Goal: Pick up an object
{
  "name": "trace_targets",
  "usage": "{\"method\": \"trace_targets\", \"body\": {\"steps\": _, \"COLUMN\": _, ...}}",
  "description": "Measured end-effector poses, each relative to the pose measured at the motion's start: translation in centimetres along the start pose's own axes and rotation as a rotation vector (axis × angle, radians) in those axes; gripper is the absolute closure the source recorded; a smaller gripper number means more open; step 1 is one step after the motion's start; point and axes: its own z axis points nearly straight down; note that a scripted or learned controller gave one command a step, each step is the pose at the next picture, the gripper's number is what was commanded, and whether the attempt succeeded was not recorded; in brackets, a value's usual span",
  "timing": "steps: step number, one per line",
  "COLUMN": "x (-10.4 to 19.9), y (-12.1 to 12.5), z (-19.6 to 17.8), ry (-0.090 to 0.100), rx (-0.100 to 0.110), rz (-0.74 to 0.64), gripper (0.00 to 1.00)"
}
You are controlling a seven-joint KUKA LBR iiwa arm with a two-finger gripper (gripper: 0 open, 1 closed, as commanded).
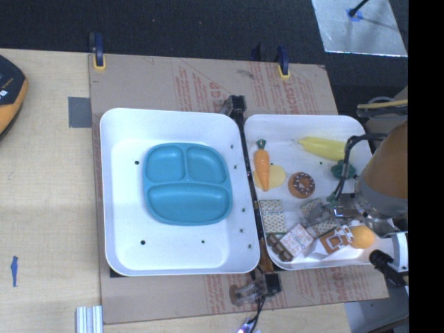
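While the arm (386,172) leans in over the right bin (277,127), the gripper (331,214) sits low among packets (300,238); jaw state cannot be told. Donut (302,184) just up-left of it, carrot (261,165) farther left, orange ball (361,237) just right.

Plate (186,184) in left bin (118,186)

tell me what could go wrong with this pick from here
1. The near end of the right bin is a crowded heap: small packets overlap beside an orange ball, so the gripper may close on two things or none.
2. The arm hangs over that bin's right edge, covering what lies under it.
3. The carrot lies against the left wall, leaving little room for a finger.
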Motion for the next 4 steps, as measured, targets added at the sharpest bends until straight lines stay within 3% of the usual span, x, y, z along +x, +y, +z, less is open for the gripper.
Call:
{"method": "trace_targets", "body": {"steps": 1, "x": 4.7, "y": 7.0, "z": -0.2, "ry": 0.002, "rx": -0.013, "rz": -0.014, "gripper": 0.00}}
{"method": "trace_targets", "body": {"steps": 3, "x": 7.6, "y": 17.5, "z": -0.3, "ry": 0.000, "rx": -0.001, "rz": -0.009, "gripper": 0.00}}
{"method": "trace_targets", "body": {"steps": 4, "x": 6.9, "y": 11.3, "z": -0.2, "ry": 0.001, "rx": -0.002, "rz": -0.005, "gripper": 0.00}}
